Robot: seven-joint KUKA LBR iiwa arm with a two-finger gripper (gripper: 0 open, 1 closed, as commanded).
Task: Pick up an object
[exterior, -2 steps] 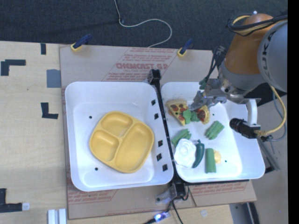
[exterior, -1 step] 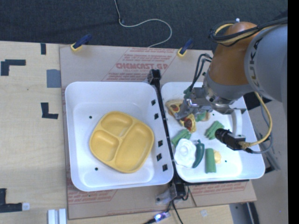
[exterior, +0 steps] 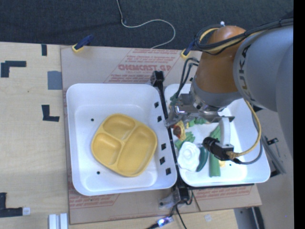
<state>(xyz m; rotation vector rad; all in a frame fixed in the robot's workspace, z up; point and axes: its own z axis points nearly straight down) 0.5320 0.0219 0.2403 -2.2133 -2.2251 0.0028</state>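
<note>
Reaching in from the right, the grey arm (exterior: pixel 267 61) with its orange band (exterior: pixel 219 61) hangs over the right-hand white bin (exterior: pixel 252 173), its wrist low above that bin's left part. The claw (exterior: pixel 178 123) sits close to the divide between the two bins, down among small items, and whether it is open or closed cannot be told because the wrist hides it. Just under it lie a small reddish-orange piece (exterior: pixel 179 129) and a leafy green piece (exterior: pixel 187 138). Nearer the front of that bin rests a white rounded object (exterior: pixel 188 155), with a dark green pod-shaped piece (exterior: pixel 202 160) and a long green stick-like piece (exterior: pixel 215 161) beside it. A black connector (exterior: pixel 214 148) on a yellow cable (exterior: pixel 252 149) dangles over these things. The left-hand white bin (exterior: pixel 81 104) holds a yellow divided plate (exterior: pixel 125 144) with three compartments, lying flat near its middle. Both bins rest on a cardboard sheet (exterior: pixel 128 66) on the pale wooden surface (exterior: pixel 28 142), and a thin white cord (exterior: pixel 147 25) loops across the dark floor (exterior: pixel 47 8) behind.
</note>
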